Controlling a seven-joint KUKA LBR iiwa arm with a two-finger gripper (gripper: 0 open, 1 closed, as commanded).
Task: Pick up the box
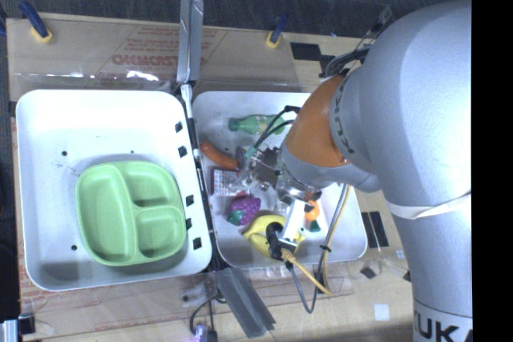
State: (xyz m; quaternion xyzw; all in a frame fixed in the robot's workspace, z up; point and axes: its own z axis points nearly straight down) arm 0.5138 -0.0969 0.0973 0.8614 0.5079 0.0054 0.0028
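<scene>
The tool (255, 170), its opening unreadable, is hovering beside the small printed cardboard box (223, 183), risking nudging crowded neighbours.

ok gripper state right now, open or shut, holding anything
gripper: cannot be told; it is low in the right bin, over the box by the purple toy.

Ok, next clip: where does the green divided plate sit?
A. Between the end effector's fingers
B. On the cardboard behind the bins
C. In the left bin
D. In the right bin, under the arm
C: the green divided plate lies flat on the floor of the left bin, while the arm reaches over the right bin, among the small items there.
</scene>
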